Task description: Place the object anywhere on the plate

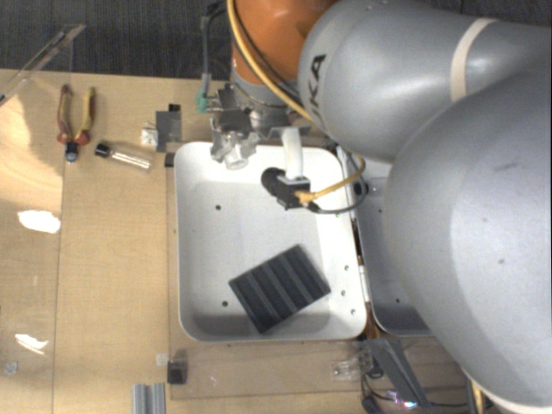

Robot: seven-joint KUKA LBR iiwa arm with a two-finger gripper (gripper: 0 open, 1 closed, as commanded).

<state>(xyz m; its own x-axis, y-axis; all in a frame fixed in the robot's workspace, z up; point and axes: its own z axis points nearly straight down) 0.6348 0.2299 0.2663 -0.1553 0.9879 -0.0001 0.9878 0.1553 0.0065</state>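
- Pale wooden bench (103, 266) fills the left and bottom of the frame, with dark ribbed flooring along the top edge.
- A shallow white bin (207, 248) sits at centre frame. A second bin (388, 304) lies just to its right, mostly covered by the arm.
- The grey arm (448, 145) fills the right side, and its orange band (276, 15) is at top centre.
- The gripper (233, 151) hangs over the upper left corner of the centre bin, close to the rim. From this angle I cannot tell whether it is open or closed, and nothing can be seen held in it.
- A dark ribbed slab (279, 288) lies flat on the bin floor in the lower half, turned at a slant. It is near the bottom wall and well apart from the gripper.
- Red-handled pliers (76, 117) rest on the bench at upper left.
- A small clear vial (126, 154) with a dark cap lies just right of the pliers.
- A small black block (170, 125) stands beside the bin's upper left corner.
- Another small black block (177, 371) sits on the bench below the bin's lower left corner.
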